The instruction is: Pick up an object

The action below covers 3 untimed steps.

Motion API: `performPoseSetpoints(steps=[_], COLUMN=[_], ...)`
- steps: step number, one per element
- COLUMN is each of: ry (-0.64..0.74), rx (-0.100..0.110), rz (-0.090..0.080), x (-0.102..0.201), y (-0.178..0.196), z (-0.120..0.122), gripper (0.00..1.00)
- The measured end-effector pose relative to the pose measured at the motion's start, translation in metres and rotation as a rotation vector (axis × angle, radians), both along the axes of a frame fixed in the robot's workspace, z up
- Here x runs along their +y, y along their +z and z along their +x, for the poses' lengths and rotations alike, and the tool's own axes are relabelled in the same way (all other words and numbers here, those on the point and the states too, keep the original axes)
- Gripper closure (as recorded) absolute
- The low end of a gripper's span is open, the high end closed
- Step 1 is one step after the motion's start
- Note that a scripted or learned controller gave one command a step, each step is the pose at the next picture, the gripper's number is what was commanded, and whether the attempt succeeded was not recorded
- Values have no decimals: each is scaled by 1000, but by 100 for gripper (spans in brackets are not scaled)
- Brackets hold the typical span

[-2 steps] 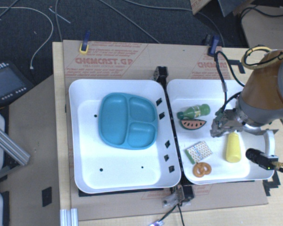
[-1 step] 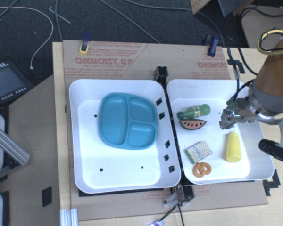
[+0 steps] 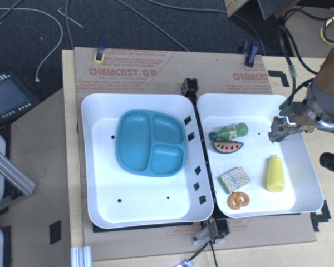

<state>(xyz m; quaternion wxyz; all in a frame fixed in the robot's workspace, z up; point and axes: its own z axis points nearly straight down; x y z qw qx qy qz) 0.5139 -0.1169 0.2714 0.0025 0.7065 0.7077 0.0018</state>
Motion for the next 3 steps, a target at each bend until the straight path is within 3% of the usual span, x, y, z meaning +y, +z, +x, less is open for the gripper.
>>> performPoseSetpoints(steps=[3], ry=[3], rx=[5], rz=[2], x=[145], y=[-37], z=[67], gripper=[100])
